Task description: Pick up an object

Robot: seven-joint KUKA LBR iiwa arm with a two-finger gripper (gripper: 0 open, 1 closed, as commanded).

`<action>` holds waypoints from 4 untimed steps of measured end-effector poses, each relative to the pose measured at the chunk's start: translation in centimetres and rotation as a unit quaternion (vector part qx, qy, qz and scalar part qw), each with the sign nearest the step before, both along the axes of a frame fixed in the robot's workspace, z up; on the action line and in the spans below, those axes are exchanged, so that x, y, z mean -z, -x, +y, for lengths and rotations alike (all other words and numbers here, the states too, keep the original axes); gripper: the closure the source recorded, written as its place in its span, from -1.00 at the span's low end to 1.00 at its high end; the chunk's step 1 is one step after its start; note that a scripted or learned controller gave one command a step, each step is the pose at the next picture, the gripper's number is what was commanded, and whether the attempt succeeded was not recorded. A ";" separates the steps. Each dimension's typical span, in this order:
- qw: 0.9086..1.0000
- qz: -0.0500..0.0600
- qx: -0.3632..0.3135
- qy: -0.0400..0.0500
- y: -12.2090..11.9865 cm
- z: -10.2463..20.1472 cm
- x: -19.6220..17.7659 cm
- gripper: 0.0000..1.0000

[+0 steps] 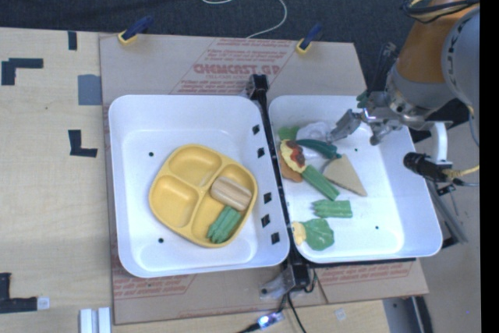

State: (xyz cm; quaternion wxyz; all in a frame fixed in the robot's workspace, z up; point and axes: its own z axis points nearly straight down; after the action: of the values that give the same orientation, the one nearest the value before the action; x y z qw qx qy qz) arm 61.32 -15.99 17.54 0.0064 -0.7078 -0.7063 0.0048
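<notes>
In the right bin (pixel 405 234) lie several toy foods: a tan wedge (pixel 346 176), a green bean pod (pixel 320 182), a green ridged piece (pixel 332 208), a green leafy piece (pixel 317 233), a red and yellow piece (pixel 293 157), a dark green pod (pixel 316 145) and something white (pixel 316 130). My gripper (pixel 360 127) hangs over the bin's far right part, just right of the white thing, with its fingers spread open and nothing between them. The left bin (pixel 132 168) holds a yellow divided plate (pixel 179 195) bearing a tan block (pixel 231 191) and a green pod (pixel 225 224).
The arm (pixel 433 51) comes in from the upper right above the right bin's far corner. A black divider (pixel 269 168) separates the two bins. Both rest on a cardboard sheet (pixel 226 62) held by clamps, with a white cable (pixel 242 0) behind.
</notes>
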 end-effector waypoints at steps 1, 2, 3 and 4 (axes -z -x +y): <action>1.000 -0.007 -0.002 0.001 -0.3 0.0 -0.9 -1.00; 1.000 -0.007 -0.002 0.002 0.4 0.4 5.0 -1.00; 1.000 -0.007 -0.002 0.002 0.4 0.5 9.3 -1.00; 1.000 -0.008 -0.002 0.002 0.3 0.5 8.1 1.00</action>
State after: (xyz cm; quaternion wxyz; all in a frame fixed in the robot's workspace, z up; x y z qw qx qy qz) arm 60.97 -15.48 9.43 -0.0007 -0.7062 -0.7080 0.0007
